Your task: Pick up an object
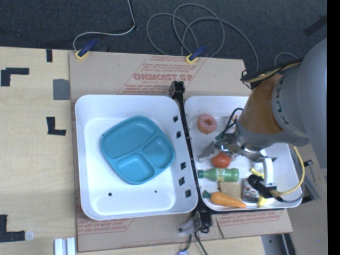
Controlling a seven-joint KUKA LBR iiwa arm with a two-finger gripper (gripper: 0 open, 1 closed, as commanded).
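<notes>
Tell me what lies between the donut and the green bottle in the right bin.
In the camera view, a red tomato lies between the donut and the green bottle, with the gripper over it.

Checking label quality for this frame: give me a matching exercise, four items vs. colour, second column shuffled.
Column A:
1. divided plate in the left bin
2. doughnut
3. bottle
4. carrot

Column B:
a. green
b. orange
c. blue
d. pink

Pairs: 1-c, 2-d, 3-a, 4-b. The last three lie in the right bin, near the end effector.
</notes>
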